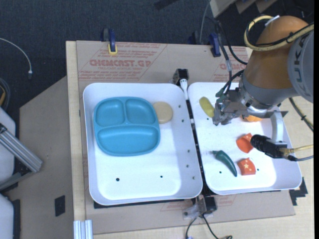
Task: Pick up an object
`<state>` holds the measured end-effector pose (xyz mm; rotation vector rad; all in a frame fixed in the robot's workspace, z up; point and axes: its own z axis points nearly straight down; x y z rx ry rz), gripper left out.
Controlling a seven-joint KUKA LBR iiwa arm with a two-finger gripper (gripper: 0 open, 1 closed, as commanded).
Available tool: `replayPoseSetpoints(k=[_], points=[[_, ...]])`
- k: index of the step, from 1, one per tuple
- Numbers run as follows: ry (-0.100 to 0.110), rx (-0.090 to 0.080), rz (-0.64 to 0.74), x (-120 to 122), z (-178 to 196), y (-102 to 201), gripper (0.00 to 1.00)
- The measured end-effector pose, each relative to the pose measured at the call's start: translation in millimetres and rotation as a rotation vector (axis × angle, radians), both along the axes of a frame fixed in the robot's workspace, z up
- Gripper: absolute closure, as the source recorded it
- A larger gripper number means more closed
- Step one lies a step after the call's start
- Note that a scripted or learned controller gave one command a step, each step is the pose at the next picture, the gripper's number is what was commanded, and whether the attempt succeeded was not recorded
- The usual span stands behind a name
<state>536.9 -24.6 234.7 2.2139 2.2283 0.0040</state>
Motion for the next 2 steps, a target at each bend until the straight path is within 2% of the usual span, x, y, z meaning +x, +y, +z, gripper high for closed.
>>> replayPoseSetpoints(k=[1, 2], points=[[0.005, 0.000, -0.001, 2, -14, 50, 1.00], [0.002, 0.000, 0.000, 11, -20, 108, 1.00]])
